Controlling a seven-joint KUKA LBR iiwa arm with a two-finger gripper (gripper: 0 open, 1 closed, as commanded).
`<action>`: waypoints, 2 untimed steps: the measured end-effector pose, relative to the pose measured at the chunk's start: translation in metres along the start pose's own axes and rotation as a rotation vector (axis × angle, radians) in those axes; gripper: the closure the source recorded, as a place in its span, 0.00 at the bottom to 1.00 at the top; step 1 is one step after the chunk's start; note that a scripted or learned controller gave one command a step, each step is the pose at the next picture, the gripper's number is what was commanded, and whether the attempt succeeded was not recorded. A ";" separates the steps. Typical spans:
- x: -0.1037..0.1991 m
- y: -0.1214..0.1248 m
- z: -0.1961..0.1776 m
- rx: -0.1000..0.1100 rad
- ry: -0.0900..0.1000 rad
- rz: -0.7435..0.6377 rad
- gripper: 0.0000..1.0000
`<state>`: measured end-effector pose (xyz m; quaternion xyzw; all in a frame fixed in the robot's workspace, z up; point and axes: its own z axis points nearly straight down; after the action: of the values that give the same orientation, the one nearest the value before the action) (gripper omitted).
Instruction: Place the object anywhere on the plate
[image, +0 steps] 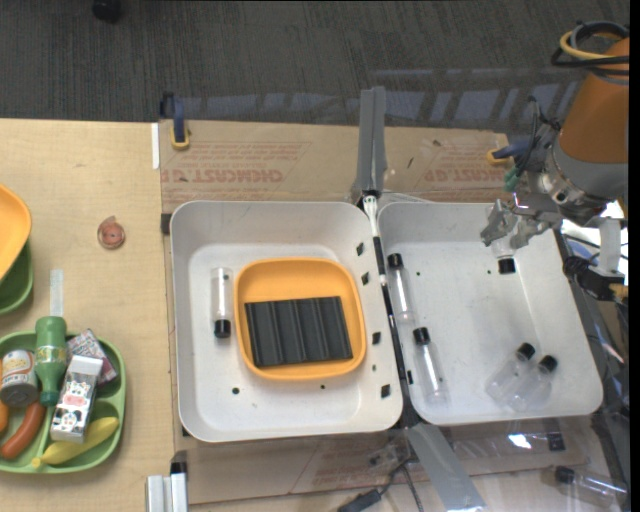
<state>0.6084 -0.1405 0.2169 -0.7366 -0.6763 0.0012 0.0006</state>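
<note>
Wooden bench (90, 170), dark carpet (300, 50) behind

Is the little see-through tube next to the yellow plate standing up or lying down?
Lying down. The clear plastic tube lies flat on the left white bin's floor, beside the yellow plate.

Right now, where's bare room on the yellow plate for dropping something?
The yellow plate has only a thin bare rim around the ridged black block that fills its middle; widest along the far edge. A clear vial crowds the left side.
</note>
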 end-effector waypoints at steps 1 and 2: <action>0.012 0.040 0.011 -0.002 -0.001 -0.150 1.00; 0.030 0.048 0.028 -0.001 0.000 -0.351 1.00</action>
<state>0.6587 -0.1147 0.1891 -0.6071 -0.7946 0.0009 0.0005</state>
